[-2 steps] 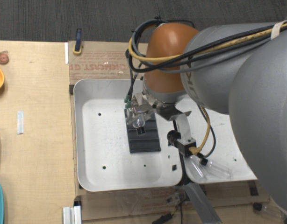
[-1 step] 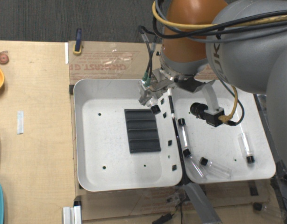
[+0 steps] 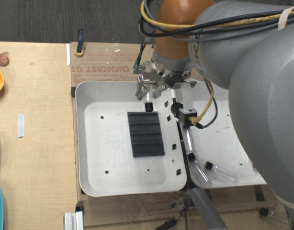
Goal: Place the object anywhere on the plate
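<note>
There are two white bins: the left bin point(image 3: 89, 143) and the right bin point(image 3: 233, 143), side by side. In the left bin lies one black ribbed block point(image 3: 146, 134), near its middle. In the right bin, close to its front edge, lies one clear tube with a black cap point(image 3: 219, 173). One grey arm point(image 3: 252, 56) with one orange band point(image 3: 183, 6) reaches over the bins, and it carries one gripper point(image 3: 154, 92).
</note>
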